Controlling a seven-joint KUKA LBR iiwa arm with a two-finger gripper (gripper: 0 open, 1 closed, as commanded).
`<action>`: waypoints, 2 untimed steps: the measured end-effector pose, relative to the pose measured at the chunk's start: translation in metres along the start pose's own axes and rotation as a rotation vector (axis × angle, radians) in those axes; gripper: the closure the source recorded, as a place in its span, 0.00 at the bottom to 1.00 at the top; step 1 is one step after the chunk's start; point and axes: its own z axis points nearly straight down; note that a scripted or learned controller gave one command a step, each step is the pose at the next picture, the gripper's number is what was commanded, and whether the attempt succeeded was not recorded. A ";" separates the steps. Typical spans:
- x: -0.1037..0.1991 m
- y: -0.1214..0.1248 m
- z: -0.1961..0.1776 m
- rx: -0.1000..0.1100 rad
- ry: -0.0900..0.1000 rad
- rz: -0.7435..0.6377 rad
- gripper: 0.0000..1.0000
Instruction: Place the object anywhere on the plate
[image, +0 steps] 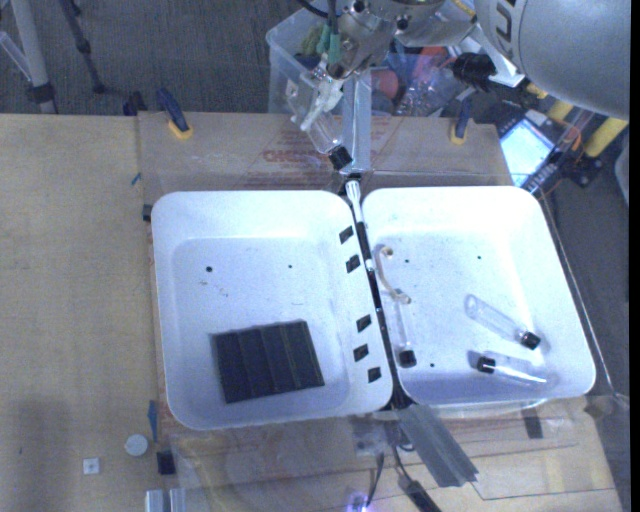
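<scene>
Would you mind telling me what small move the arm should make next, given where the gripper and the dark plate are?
Probably carry the gripper toward the dark plate in the left bin. The gripper hangs beyond the bins' far edge with what looks like a clear tube at its fingers, while the plate lies in the near part of that bin, so it has some way to travel before releasing.

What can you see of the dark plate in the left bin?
The plate is a flat, dark grey to black rectangle, crossed by faint lines that split it into about four strips; it looks matte. It lies flat on the floor of the left bin, in the near part, turned slightly askew to the walls. Nothing rests on it or touches it.
</scene>
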 end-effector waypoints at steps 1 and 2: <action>0.052 0.007 0.070 0.003 0.004 -0.351 1.00; 0.080 -0.038 0.074 0.003 0.004 -0.631 1.00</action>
